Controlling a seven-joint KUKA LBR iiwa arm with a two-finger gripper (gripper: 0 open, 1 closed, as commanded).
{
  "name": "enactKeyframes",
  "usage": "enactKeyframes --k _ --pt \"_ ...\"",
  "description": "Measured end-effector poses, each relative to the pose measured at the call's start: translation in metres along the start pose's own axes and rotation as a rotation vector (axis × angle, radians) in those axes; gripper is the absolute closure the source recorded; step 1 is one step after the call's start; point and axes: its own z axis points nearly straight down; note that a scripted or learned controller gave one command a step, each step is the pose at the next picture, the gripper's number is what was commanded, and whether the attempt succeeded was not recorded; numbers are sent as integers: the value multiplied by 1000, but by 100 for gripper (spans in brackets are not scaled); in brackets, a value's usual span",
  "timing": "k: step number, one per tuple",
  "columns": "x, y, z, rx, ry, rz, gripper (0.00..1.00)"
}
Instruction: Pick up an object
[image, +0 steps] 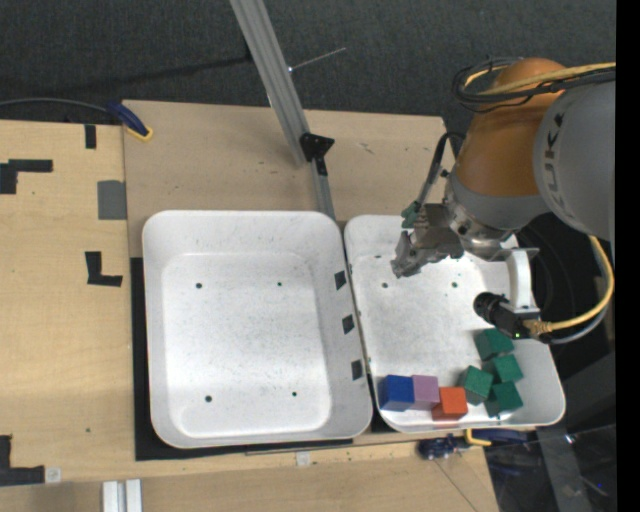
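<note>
A pale wooden bench (230, 160) fills the frame, dark floor along the top edge, with two shallow white bins sitting side by side on a black mat (140, 400).

Down at the lower right, in the near end of the right bin (420, 310), the blocks are huddled together. A blue cube (398, 391) sits leftmost, a pale purple block (426, 388) touching it on the right, then an orange block (452, 402) just beside that, slightly lower in the frame. To their right a cluster of green blocks (497, 372) stacks up along the bin's right wall, several chunky dark-green pieces tilted against each other; exactly how many I can't make out.

Up from there, well apart from the blocks, the gripper (408, 262) hangs over the upper part of the right bin, near its left wall. It's a dark grey tip pointing down and left, and nothing shows between the fingers; how far apart they stand I cannot tell from this angle. Behind it, the arm (520, 140), orange and grey, bulks in from the upper right, a yellow cable (580, 315) looping down the right side.

The left bin (240, 330) spreads across the middle of the frame, small dark dots on its floor. A metal rail (285, 90) slants from the top centre. Black tape marks (30, 175) and a grey patch (112, 198) sit at the far left.
</note>
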Motion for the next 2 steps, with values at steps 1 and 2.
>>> enactKeyframes --k 1,2 --pt "46 0 3 0 0 1 100" --pt "91 -13 7 1 -1 1 100"
